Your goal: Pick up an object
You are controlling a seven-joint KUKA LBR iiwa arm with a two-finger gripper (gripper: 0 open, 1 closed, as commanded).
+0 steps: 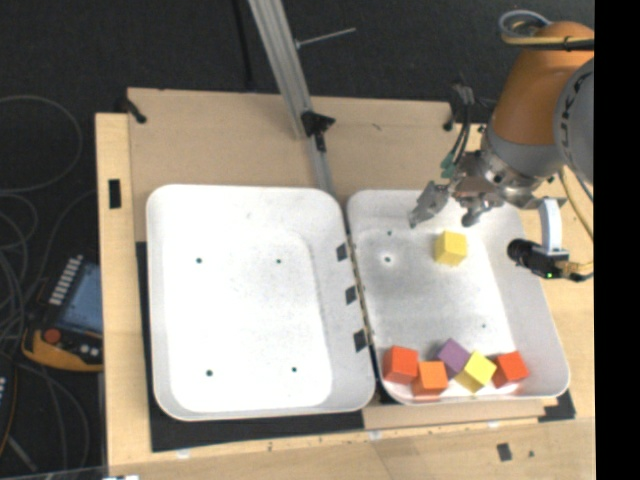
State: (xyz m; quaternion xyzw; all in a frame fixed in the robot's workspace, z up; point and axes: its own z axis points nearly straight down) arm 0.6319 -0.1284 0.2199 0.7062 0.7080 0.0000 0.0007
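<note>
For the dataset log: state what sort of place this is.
Probably a robotics lab bench set up for grasping trials: a grey-and-orange arm over two white bins, coloured blocks in the right one, loose cables on dark floor.

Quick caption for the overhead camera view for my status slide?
Tool hovers above a lone yellow cube in the right bin; five more cubes cluster at its near edge.

Two white bins (250, 298) on a tan counter (220, 138); a yellow cube (451, 247) alone, orange cubes (403, 363), a purple cube (454, 354) and another yellow cube (479, 370) clustered
</note>
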